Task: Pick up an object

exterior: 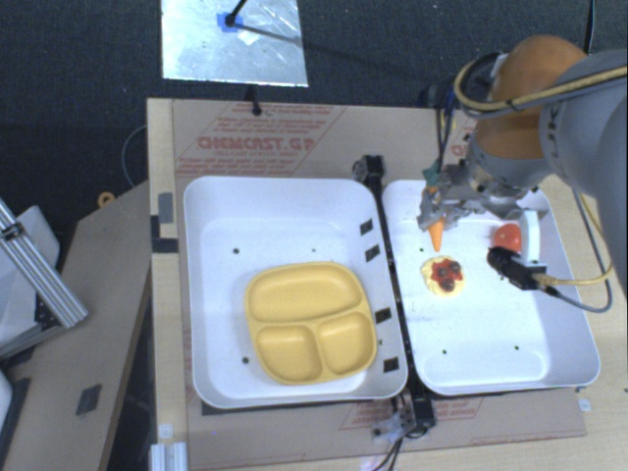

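— One gripper (438,207) is hanging over the far left part of the right bin (510,366), and an orange carrot (436,234) is showing right under its tip. Is it holding it?

— Whether it is open or clamped, I cannot tell. The carrot's top end is touching or tucked under the tip, but nothing is showing it pinched.

— Which way is the carrot pointing?

— Its long axis is running far to near, with the narrow tip aiming toward the near side, at the small pizza slice (444,274) just beyond it. The red tomato (506,235) is sitting to the right, apart.

— So how should the pick go?

— I'd judge it best to squeeze across the carrot's width at the thick far end, then lift straight up, keeping clear of the pizza slice. The yellow tray (310,319) in the left bin (226,214) is well out of the way.
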Tool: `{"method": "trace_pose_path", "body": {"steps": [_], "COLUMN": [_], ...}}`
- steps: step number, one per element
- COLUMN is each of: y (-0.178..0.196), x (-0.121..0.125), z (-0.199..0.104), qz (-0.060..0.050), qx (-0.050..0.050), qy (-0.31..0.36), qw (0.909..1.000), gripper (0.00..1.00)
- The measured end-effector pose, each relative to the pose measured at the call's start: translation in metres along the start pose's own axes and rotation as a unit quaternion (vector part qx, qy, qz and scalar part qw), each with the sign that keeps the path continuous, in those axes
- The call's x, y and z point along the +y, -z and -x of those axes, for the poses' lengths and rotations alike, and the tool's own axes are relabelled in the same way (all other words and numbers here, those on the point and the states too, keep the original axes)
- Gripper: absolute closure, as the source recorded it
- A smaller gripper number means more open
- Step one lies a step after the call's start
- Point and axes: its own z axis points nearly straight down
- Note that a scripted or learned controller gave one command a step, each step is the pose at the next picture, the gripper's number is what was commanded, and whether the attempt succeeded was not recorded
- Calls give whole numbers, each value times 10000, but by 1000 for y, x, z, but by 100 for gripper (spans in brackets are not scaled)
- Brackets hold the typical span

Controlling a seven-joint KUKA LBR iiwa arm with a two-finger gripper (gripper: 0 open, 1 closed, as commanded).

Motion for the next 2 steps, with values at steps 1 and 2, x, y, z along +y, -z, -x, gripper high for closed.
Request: {"method": "trace_pose_path", "body": {"steps": [1, 2], "y": [18, 32], "x": [-13, -31], "z": [-56, -113], "qz": [10, 6], "qx": [4, 3], "qy": [7, 8], "qw": [10000, 10000], "gripper": [100, 100]}}
